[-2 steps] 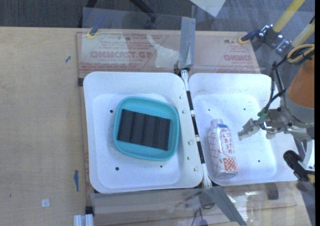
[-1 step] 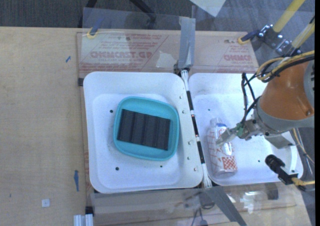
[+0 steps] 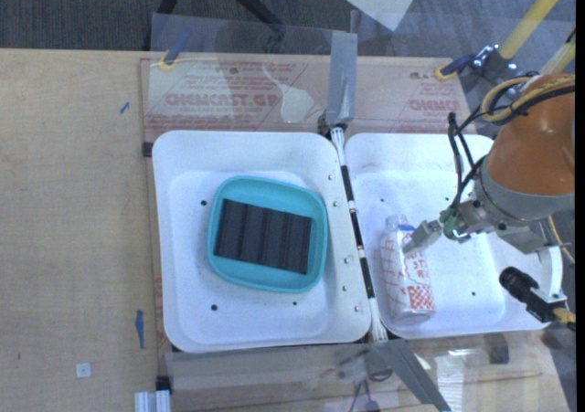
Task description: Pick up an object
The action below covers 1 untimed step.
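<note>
A white crumpled packet with red print lies in the right bin, near its front left corner. My gripper hangs just over the packet's upper right end, reaching in from the right under the orange band of the arm. A teal tray with a dark ribbed insert rests in the middle of the left bin.
A grey divider strip runs between the two bins. Cardboard with red lettering lies behind the bins. Yellow and blue cables hang by the arm at the right. Wooden bench top extends to the left.
</note>
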Motion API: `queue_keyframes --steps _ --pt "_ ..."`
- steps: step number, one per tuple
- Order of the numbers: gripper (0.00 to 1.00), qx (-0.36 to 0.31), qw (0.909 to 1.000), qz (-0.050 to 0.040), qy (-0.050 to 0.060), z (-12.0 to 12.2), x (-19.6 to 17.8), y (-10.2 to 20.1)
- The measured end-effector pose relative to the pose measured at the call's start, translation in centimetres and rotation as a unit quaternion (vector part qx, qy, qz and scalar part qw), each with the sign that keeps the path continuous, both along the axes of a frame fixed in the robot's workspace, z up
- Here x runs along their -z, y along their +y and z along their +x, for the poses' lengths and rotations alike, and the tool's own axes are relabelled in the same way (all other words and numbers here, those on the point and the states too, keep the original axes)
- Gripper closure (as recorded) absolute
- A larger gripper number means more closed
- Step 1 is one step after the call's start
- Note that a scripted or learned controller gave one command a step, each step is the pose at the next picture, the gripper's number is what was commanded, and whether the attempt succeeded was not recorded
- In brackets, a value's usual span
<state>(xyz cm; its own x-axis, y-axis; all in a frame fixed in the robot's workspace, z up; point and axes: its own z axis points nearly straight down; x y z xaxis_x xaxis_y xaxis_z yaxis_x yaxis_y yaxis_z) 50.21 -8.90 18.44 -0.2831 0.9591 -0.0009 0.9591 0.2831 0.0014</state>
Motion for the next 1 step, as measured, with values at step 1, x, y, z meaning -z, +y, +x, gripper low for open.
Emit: queue_keyframes --steps 1 --pt "1.0 0.002 1.0 -0.0008 -0.002 0.08 -0.98 -0.17"
